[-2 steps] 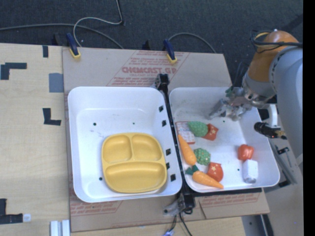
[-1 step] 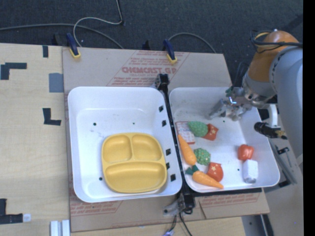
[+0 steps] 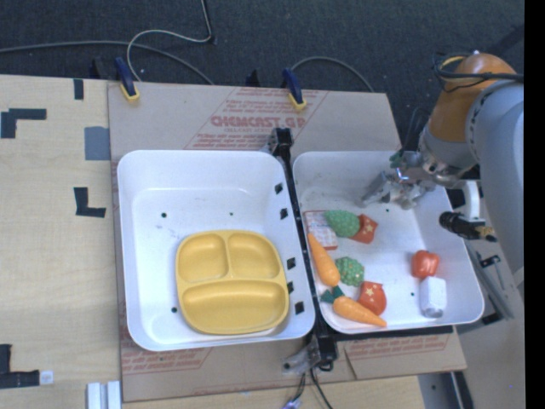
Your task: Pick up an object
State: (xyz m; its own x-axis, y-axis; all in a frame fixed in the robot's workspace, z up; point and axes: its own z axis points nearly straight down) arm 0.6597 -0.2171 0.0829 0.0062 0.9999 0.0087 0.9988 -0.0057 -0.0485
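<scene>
My gripper hangs over the back of the right bin, its fingers spread open with nothing between them. Just in front of it and to the left lies a green and red toy vegetable. Further forward lie an orange carrot, a green leafy piece, a red piece and a second carrot. At the bin's right side are a small red tomato and a white cylinder.
The left bin holds a yellow divided plate. A black divider with clips runs between the bins. A small printed card lies by the right bin's left wall. Cardboard and blue clamps sit behind the bins.
</scene>
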